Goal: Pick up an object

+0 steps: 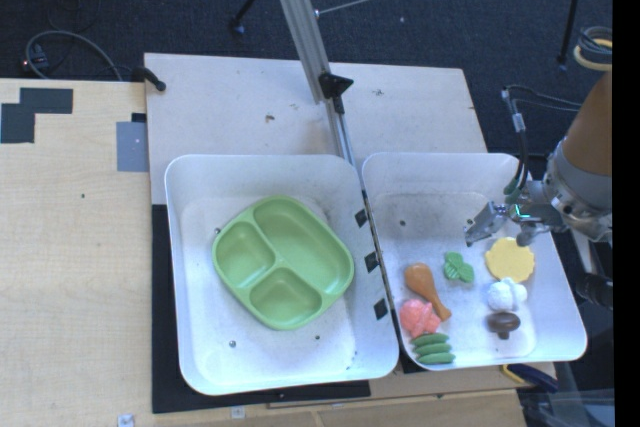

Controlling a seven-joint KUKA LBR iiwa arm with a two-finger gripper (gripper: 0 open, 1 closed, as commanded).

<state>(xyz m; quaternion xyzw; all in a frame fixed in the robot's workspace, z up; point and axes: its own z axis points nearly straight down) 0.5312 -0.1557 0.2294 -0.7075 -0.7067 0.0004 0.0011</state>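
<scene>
— Camera view, right bin (400, 177): contents?

— Seven small items, all in its lower right part. Yellow disc (510, 260), with a white piece (505, 294) and a brown mushroom-like piece (503, 322) below it. Left of these: green leaf-shaped piece (459, 267), orange drumstick (428, 288), pink piece (419, 317), green pea pod (433, 347) lowest.

— Left bin (190, 215)?

— One green divided plate (283, 261), three compartments, lying near the middle.

— Gripper (492, 223)?

— Enters at the right edge, low over the right bin, just above and left of the yellow disc. Fingers look slightly apart; nothing sits between them. Nearest items — disc and leaf piece.

— Elsewhere?

— Slanted metal rail (303, 20), upper centre.
</scene>
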